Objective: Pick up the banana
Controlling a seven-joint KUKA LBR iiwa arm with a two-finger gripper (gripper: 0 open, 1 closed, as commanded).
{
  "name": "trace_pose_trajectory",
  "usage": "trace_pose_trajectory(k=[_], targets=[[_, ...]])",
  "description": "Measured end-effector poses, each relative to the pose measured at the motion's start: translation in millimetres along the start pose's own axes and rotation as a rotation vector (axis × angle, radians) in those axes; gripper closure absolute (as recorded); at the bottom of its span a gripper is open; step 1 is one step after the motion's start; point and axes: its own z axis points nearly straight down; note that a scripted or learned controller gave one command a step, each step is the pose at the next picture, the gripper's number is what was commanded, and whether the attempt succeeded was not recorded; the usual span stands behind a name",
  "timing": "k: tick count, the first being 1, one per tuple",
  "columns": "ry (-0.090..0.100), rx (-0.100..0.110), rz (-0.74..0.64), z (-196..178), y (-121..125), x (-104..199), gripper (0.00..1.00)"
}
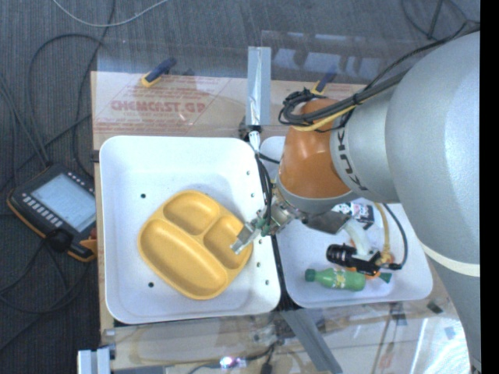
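Note:
My gripper (248,238) hangs low over the left bin (125,178), at the right edge of a yellow divided plate (191,244) that lies in the bin's middle. I see nothing held at its tip. The grey arm with its orange band reaches in from the right and hides much of the right bin (413,283).
A green bottle (335,279) lies on its side near the front of the right bin. A small printed packet (360,209) peeks out beside the wrist. The ridge between the two bins runs just under the gripper. A handheld control pad (54,205) sits on the floor to the left.

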Motion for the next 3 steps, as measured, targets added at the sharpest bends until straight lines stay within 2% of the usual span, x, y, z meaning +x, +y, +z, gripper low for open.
trace_pose_trajectory(k=[1,2,3], targets=[[-0.004,-0.002,0.021,1.6,1.5,1.0,0.00],[0.034,-0.001,0.047,-41.4,-12.9,-57.8,0.00],[0.033,-0.002,0.068,-87.9,8.4,-164.2,0.00]])
